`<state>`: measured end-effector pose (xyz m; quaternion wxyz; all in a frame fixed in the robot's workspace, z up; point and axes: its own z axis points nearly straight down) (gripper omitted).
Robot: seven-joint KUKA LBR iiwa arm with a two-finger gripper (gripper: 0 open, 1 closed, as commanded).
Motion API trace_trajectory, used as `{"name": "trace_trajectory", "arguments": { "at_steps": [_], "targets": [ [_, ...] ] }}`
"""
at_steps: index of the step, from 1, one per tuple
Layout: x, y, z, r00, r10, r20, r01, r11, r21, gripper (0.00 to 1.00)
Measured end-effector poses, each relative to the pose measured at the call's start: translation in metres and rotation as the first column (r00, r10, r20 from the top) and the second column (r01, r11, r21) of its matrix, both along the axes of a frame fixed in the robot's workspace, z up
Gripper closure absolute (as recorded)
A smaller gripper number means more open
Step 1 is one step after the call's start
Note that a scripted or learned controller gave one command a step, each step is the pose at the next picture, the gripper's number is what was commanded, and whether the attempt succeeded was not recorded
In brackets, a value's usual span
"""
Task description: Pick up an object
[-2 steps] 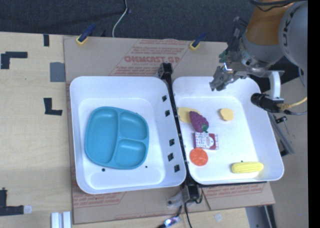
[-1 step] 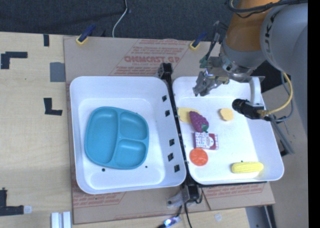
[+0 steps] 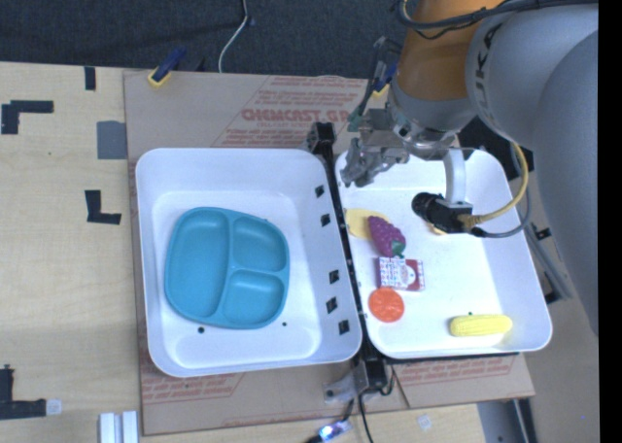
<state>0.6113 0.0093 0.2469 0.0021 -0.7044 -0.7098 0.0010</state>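
The right bin holds several small items. A purple bunch of grapes lies against a yellow piece near the bin's left wall. Below them sit a red and white packet and an orange-red round piece. A yellow corn cob lies at the front right. My gripper hangs over the back left corner of the right bin, above and behind the grapes, apart from every item. Nothing shows in its grasp.
The left bin holds a blue divided plate. A black divider with clips runs between the bins. The grey arm and its orange band cover the right bin's back edge. A black cable fitting hangs over the bin's middle.
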Motion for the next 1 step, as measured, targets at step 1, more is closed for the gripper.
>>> {"name": "trace_trajectory", "arguments": {
  "at_steps": [1],
  "targets": [
    [0.0047, 0.0558, -0.0002, 1.000, -0.001, 0.000, 0.001, 1.000, -0.002, 1.00]
  ]
}}
